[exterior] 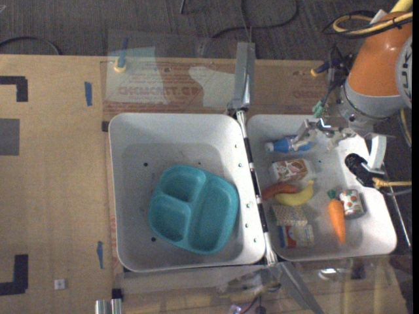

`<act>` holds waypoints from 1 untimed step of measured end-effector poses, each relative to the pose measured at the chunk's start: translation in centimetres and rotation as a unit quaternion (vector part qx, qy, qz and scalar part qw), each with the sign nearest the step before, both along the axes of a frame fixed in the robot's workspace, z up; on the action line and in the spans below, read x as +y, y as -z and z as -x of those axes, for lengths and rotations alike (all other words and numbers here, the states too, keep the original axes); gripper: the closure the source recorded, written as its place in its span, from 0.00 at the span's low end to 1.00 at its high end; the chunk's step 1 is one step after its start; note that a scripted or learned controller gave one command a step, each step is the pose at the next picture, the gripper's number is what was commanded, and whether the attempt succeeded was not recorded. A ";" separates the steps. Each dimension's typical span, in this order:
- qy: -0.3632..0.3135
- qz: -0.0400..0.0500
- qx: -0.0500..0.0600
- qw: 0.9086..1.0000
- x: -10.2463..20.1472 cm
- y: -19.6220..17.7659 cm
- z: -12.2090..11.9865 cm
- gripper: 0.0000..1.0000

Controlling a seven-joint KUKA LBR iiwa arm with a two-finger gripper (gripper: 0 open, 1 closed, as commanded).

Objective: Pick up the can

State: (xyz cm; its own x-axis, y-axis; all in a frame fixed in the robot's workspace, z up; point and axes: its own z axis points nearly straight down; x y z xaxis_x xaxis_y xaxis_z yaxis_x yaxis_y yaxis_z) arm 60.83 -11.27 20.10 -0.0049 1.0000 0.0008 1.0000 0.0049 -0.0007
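I'm seeing the can (352, 203) sitting in the right bin (386, 241) on the tan worktop (52, 195); dark carpet lying beyond. End effector (314, 126) hovering there, grip unclear to me.

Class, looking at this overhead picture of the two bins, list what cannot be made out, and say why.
- The gripper, camera view: fingers too small and blurred to judge.
- Small red-and-white can: label too small to read.
- Flat packet below the yellow banana: print blurred.
- Grey-and-orange arm: cut off by the right edge.
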 end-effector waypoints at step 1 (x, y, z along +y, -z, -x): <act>-0.052 0.000 0.000 0.999 -4.5 -0.9 8.0 0.00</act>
